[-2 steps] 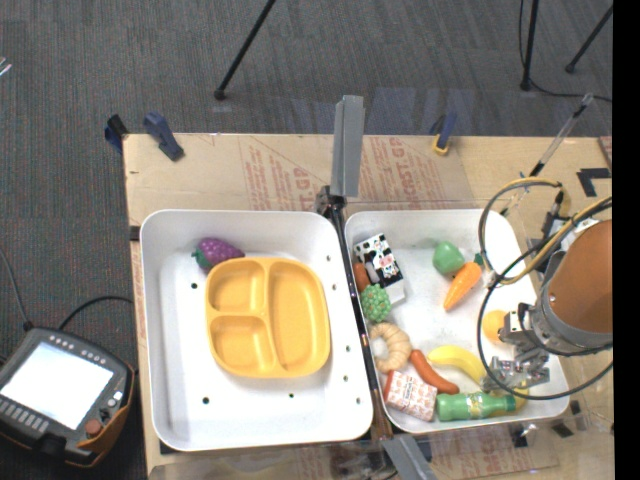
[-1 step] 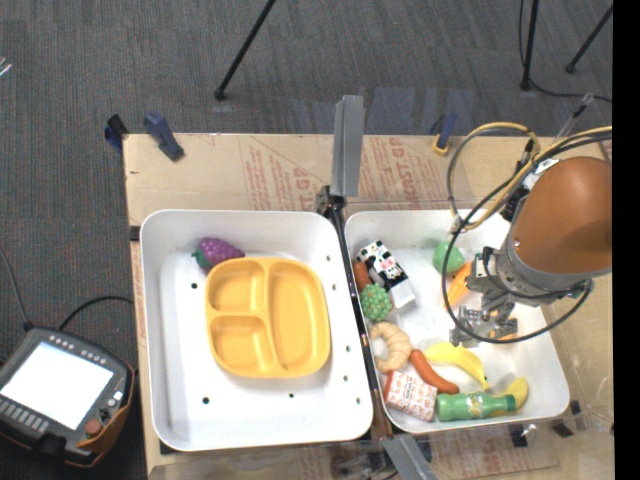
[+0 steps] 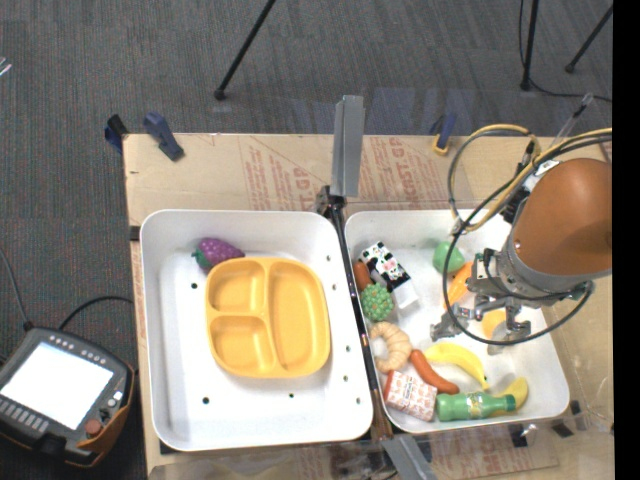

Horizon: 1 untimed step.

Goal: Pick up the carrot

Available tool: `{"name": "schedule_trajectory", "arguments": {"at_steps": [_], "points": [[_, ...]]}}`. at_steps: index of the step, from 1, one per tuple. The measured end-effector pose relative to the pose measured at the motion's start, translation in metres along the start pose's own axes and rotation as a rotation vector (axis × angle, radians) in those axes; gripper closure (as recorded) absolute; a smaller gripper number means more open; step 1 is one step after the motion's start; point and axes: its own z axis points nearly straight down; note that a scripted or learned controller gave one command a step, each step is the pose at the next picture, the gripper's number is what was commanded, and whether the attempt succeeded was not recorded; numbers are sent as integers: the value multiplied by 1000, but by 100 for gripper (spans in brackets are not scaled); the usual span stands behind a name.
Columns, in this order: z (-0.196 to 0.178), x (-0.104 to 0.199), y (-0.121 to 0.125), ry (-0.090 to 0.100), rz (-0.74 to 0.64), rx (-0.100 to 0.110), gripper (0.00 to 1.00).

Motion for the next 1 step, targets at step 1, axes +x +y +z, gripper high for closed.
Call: {"name": "schedule_trajectory", "arguments": {"at_steps": [1], "points": [[41,6,-56,-1,91,-3,0]]}}
